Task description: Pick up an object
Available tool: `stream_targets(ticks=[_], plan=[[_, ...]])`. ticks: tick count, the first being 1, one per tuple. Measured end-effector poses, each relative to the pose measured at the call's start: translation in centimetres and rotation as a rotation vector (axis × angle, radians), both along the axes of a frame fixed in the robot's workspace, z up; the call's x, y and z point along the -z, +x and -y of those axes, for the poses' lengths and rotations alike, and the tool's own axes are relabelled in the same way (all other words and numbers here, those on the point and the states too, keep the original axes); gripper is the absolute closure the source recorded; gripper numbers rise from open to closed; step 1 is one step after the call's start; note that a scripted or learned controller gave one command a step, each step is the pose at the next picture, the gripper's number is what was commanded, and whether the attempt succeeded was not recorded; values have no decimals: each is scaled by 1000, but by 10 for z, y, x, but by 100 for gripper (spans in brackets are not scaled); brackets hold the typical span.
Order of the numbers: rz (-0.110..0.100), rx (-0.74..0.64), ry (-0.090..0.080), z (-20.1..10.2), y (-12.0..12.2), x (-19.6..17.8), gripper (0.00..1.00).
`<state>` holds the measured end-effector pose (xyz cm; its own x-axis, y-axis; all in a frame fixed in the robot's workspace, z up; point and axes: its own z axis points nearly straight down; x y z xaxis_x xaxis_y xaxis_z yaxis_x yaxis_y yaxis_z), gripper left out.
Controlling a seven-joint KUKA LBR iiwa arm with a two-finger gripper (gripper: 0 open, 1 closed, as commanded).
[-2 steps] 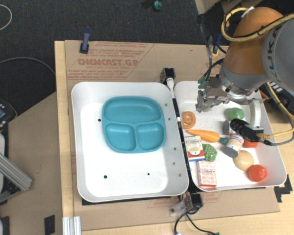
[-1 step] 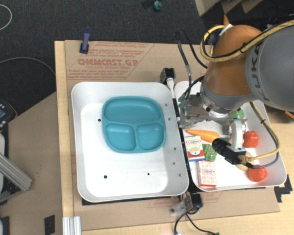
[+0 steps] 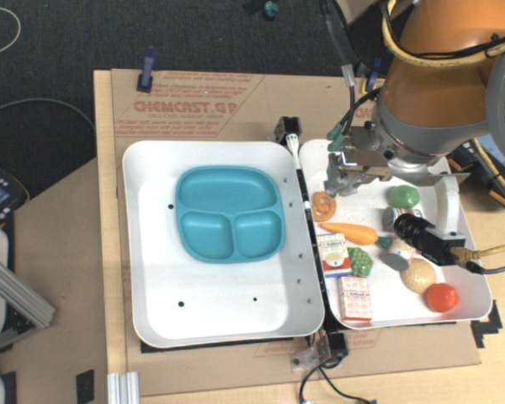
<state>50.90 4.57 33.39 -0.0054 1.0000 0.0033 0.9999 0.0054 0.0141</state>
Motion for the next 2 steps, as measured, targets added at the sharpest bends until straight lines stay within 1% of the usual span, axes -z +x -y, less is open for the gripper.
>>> stream_targets(ticks=[1, 2], plan=[[-22, 2, -2, -36, -32, 50, 100], [8, 3, 2, -38, -28, -141, 100]])
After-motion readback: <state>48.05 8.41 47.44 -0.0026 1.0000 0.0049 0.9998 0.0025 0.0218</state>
